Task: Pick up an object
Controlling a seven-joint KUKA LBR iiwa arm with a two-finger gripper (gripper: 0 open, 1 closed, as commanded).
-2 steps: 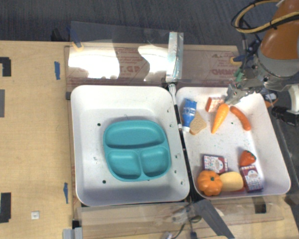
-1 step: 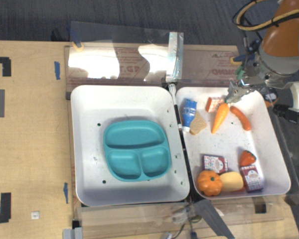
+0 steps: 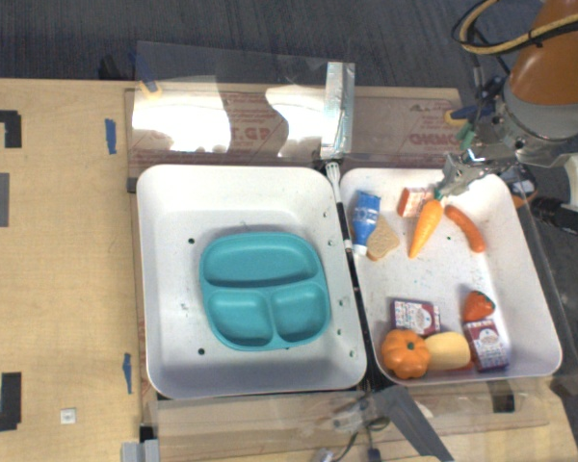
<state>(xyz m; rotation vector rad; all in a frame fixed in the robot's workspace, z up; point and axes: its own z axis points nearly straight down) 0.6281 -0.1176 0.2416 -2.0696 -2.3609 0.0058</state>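
The left bin [image 3: 164, 258] holds a teal divided plate [image 3: 263, 290], lying flat near its middle with its three compartments facing up. The right bin [image 3: 535, 287] carries all the small toy foods. Along its upper part a blue-and-white tube [image 3: 365, 216] lies next to the wall shared with the left bin, with a tan bread slice [image 3: 383, 243] touching its lower end. Just right of these an orange carrot [image 3: 424, 226] lies on a slant, its thick end up, close beside a small red-and-white packet [image 3: 411, 201], and an orange-red sausage [image 3: 465, 227] lies just to the carrot's right. At the bin's lower edge a small pumpkin [image 3: 406, 352] touches a pale yellow potato-like piece [image 3: 449, 350]; a dark red carton [image 3: 414, 315] sits just above them, a second purple-red carton [image 3: 487, 344] stands to the right, and a strawberry [image 3: 478, 306] rests just above that one. The arm [image 3: 549, 75] comes in from the upper right corner, its orange band above the wrist and yellow-black cables looping overhead. The gripper [image 3: 455, 183] hangs at the bin's upper rim, directly over the carrot's thick end; whether it is open or closed cannot be told from this angle, and nothing can be seen held in it.
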